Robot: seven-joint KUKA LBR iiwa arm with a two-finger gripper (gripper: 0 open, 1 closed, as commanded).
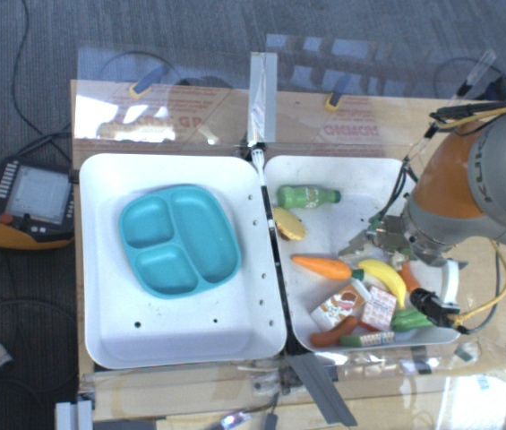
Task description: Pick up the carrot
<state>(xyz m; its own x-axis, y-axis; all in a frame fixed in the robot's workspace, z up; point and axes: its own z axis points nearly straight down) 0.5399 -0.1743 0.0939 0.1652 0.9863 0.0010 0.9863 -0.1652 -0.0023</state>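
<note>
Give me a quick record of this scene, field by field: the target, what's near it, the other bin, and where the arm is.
target: carrot, lying in the right bin, nothing gripping it
neighbours: banana to its right, green bottle above it in the view, small cartons below it
left bin: holds a blue divided tray
arm: over the right bin's right side
tool: right of the carrot, finger state unclear
</note>
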